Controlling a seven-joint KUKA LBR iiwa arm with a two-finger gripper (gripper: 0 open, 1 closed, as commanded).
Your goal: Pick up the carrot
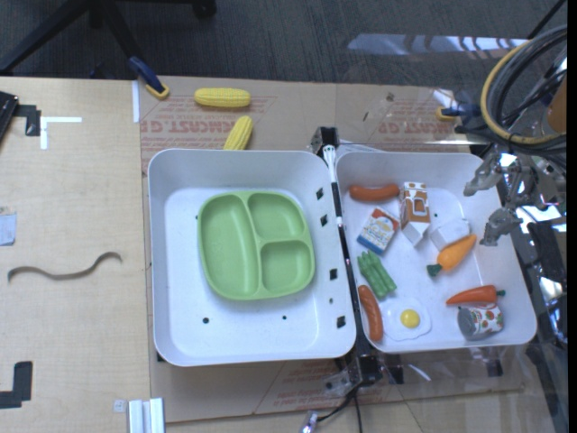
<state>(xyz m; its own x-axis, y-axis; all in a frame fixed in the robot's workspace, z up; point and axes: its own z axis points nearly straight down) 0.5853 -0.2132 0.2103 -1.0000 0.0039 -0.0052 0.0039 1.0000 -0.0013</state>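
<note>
Two white bins sit side by side. Left bin (171, 269), well to the left of the gripper (488, 209): holds a green divided plate (256, 244) with three compartments. Right bin (514, 327), under the gripper: sausage (373, 190) along the far wall, brown-and-white carton (415, 204), blue-and-white carton (378, 230), white block (447, 234), green bean pods (377, 274), a second sausage (370, 311) near the dividing wall, fried egg (409, 319), red chili pepper (472, 295), small printed can (479, 320).

Gripper at the right side of this bin, two fingers spread apart, one at the far side and one nearer, nothing between them.

Carrot (453, 253) lies on the bin floor just left of the nearer finger (494, 229), close to its tip; contact cannot be judged. Long axis diagonal: thick orange end toward the gripper, narrow end away to the lower left, against the white block.

Outside the bins, far left of the gripper: two corn cobs (222, 97) on cardboard.
</note>
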